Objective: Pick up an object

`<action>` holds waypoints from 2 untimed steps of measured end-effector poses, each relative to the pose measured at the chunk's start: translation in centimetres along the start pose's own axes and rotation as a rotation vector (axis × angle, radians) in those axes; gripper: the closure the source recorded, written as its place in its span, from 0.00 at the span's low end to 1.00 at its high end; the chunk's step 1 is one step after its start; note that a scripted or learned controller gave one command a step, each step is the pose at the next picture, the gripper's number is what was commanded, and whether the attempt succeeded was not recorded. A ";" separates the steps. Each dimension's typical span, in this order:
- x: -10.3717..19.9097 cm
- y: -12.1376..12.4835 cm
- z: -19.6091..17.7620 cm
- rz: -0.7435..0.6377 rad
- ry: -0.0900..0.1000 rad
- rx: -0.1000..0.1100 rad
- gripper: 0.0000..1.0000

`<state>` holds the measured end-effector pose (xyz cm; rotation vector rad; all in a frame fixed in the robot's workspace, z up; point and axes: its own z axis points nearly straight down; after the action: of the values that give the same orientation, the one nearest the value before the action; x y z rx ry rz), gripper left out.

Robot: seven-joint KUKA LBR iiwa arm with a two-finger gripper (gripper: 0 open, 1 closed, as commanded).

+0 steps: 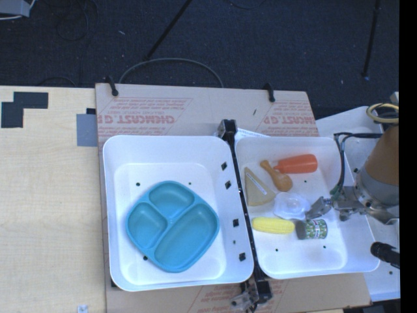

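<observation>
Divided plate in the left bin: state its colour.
The divided plate is light blue all over, seen plainly in the camera view, lying in the left bin.

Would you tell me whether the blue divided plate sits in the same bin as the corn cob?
No, the blue plate lies in the left bin, the corn cob in the right bin.

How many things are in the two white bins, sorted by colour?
Blue: 1, the divided plate in the left bin
Orange: 1, the carrot-like toy in the right bin
Tan: 2, the wooden piece and the wedge
Yellow: 1, the corn cob
Clear: 1, the plastic cup
Green: 1, the small can
Total: 7
</observation>
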<state>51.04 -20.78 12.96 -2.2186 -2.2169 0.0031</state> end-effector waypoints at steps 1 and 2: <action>0.1 0.0 4.4 0.000 0.000 -0.002 0.00; 0.0 0.1 3.0 0.004 0.000 -0.005 1.00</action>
<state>51.15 -20.78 9.92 -2.2255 -2.2149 -0.0025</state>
